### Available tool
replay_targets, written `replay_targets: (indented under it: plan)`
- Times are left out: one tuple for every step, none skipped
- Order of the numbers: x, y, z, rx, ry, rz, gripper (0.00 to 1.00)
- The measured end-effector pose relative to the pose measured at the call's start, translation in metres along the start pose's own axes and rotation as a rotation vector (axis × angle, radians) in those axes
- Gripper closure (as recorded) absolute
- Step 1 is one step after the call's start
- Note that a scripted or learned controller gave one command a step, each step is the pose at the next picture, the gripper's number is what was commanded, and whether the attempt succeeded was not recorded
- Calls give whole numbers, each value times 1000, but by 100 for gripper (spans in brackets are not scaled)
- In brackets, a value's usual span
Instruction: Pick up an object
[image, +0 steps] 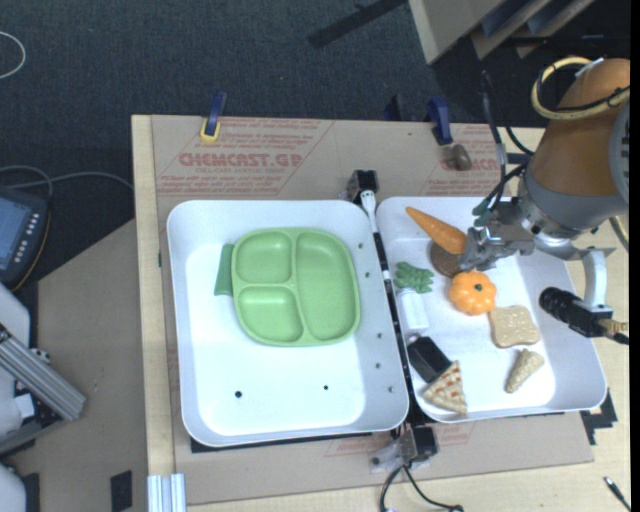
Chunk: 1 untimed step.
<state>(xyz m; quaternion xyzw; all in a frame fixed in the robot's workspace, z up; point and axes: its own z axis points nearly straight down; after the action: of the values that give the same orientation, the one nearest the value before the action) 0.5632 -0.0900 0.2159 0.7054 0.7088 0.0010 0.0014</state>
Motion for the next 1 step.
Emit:
replay_targets:
  plan:
    - [53, 24, 5, 0, 2, -2, 100]
